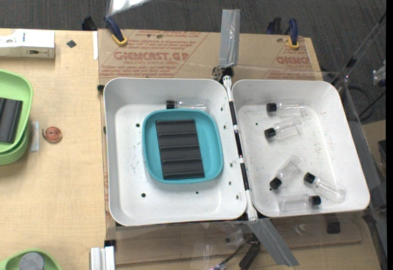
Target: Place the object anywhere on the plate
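Claw state cannot be told from this view.

Two white bins are seen side by side on a cardboard sheet [153, 54]. In the left bin [123, 201] a teal plate [212, 158] is set roughly in the centre, and a black ribbed insert [179, 149] is laid on it. One clear vial with a black cap [184, 105] is lying flat against the far wall of that bin, just beyond the plate's rim and not on the plate.

In the right bin [344, 140] five more capped vials are scattered: two near the far side [285, 107] [282, 131] and three near the front [284, 175] [322, 184] [298, 202], the front three close together. None of them is on the plate.

A green tray [15, 121] is seen at the left edge of the wooden bench [61, 201], with a small orange disc [53, 134] beside it.
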Controlling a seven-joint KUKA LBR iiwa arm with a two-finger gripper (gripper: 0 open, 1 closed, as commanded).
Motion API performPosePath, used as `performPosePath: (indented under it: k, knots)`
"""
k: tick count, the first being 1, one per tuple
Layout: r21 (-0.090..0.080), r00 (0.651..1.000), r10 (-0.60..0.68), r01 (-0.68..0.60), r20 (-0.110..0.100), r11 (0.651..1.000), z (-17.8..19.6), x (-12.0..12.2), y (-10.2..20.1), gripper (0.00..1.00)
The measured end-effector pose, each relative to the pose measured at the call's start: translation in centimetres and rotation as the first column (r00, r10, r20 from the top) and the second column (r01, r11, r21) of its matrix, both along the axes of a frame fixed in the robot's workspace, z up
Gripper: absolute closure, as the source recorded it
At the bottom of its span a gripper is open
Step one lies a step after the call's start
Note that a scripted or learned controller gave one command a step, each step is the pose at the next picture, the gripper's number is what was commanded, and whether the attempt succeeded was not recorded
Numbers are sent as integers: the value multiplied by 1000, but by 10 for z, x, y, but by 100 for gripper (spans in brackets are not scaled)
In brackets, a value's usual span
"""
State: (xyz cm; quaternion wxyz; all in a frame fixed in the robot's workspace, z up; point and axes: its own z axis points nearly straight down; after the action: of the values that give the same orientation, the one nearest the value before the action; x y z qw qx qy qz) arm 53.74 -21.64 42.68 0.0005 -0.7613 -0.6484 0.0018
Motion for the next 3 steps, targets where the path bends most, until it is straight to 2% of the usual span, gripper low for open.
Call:
performPosePath:
  k: [3]
  knots:
    - [0,1000,0,0,0,1000,0,0,0,0]
